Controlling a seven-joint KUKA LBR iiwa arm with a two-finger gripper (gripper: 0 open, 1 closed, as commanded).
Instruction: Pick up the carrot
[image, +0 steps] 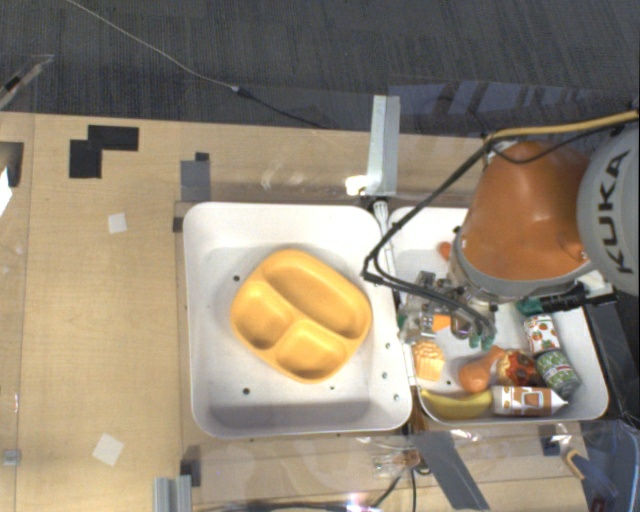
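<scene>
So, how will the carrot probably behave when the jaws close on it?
The carrot looks smooth and rounded, so it may slip or roll out of a pinch. It appears solid, so probably stiff rather than floppy. It lies close to the banana and a carton, which could be nudged during a grasp.

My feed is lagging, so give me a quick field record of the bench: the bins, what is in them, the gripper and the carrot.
left bin: holds a yellow tray with three compartments
right bin: cluttered with small items
arm: reaches in from the right, over the right bin
gripper: low over the right bin's left half, fingers unclear
carrot: orange piece lying in the right bin, just below and right of the gripper
banana: along the right bin's near edge
carton: lying right of the banana
can: at the right, beside the carton
</scene>
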